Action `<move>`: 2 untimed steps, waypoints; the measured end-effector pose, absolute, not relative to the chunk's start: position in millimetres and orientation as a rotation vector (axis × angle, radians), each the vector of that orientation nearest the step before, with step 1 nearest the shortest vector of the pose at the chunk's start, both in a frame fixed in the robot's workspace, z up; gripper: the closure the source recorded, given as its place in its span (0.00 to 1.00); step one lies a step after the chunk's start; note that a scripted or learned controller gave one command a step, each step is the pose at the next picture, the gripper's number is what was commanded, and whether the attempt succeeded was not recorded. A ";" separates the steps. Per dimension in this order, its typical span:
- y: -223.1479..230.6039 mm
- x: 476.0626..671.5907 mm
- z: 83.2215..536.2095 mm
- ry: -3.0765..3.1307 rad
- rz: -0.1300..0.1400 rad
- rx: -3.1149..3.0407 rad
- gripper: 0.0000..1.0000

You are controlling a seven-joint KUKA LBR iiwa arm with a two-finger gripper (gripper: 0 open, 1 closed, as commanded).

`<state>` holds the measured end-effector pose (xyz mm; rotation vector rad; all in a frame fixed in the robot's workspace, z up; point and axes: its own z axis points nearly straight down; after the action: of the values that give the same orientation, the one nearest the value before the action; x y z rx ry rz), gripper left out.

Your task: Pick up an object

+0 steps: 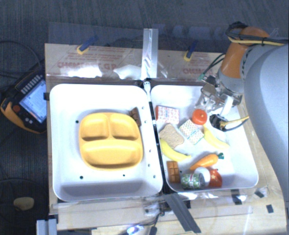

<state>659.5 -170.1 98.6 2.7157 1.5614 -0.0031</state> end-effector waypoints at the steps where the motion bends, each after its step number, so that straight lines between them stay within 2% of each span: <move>1: -130.9 601.7 228.6 1.612 -0.004 2.697 1.00; 2: -130.9 601.5 228.2 1.612 -0.005 2.698 0.00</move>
<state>601.5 -130.9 228.2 2.6982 1.6123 -0.0050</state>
